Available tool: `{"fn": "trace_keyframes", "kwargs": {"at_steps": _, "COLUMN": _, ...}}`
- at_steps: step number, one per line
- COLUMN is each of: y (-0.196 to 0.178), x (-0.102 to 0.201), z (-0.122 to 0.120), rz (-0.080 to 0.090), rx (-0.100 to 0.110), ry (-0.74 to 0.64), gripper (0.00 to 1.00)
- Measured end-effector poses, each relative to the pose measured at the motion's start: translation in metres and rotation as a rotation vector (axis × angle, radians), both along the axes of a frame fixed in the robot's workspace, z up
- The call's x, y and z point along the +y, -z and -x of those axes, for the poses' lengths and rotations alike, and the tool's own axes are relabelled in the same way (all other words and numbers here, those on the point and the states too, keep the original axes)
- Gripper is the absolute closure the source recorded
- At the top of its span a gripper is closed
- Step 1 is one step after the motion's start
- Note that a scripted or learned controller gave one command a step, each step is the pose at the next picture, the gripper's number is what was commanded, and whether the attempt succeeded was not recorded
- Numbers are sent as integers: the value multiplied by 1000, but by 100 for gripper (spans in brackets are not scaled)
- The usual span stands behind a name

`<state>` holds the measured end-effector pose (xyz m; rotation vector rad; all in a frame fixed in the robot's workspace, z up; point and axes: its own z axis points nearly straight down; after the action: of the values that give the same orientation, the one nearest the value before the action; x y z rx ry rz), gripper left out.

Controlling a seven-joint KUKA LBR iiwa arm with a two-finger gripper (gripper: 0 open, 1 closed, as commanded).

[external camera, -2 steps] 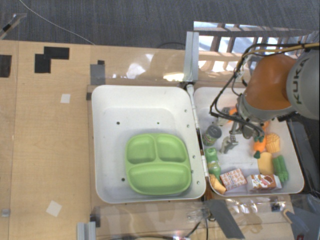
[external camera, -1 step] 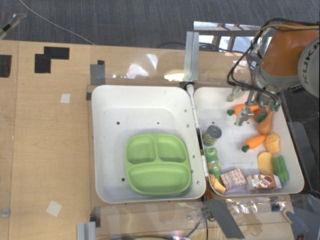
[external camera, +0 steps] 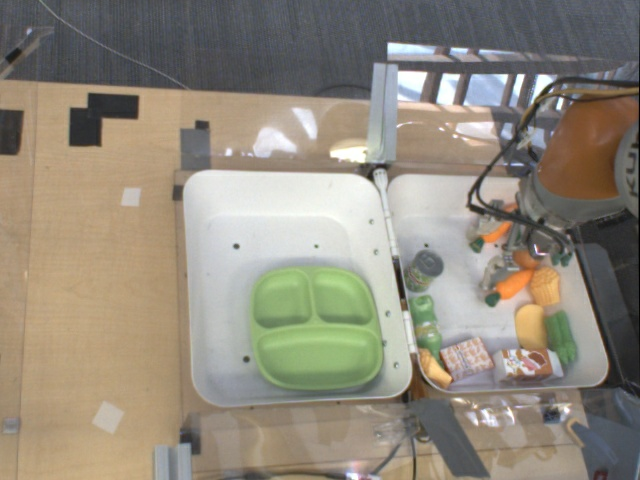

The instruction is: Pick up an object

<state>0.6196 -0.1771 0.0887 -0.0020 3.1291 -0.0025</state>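
The right bin (external camera: pixel 450 203) holds several toy foods. An orange carrot (external camera: pixel 514 284) with a green tip lies at mid-right, and a second carrot (external camera: pixel 489 236) lies just behind it. My gripper (external camera: pixel 515 259) hangs low over these two carrots, below the orange band of the arm (external camera: pixel 590 148). A small orange piece shows right at the gripper, and whether it is gripped is hidden by the wrist. Close by on the right lie a textured yellow piece (external camera: pixel 545 286), a yellow lemon-like item (external camera: pixel 531 325) and a green cucumber (external camera: pixel 561 337).
A grey can (external camera: pixel 428 265) and a green item (external camera: pixel 424 311) sit by the bin's left wall. A yellow item (external camera: pixel 433 366), a snack packet (external camera: pixel 466 356) and a red-white carton (external camera: pixel 527 365) line the front. The left bin (external camera: pixel 215 228) holds a green divided plate (external camera: pixel 318 328).
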Motion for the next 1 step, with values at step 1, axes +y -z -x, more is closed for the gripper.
{"fn": "trace_keyframes", "kwargs": {"at_steps": 1, "y": -1, "x": 20, "z": 54, "rz": 3, "rx": -2, "ry": -214, "gripper": 0}}
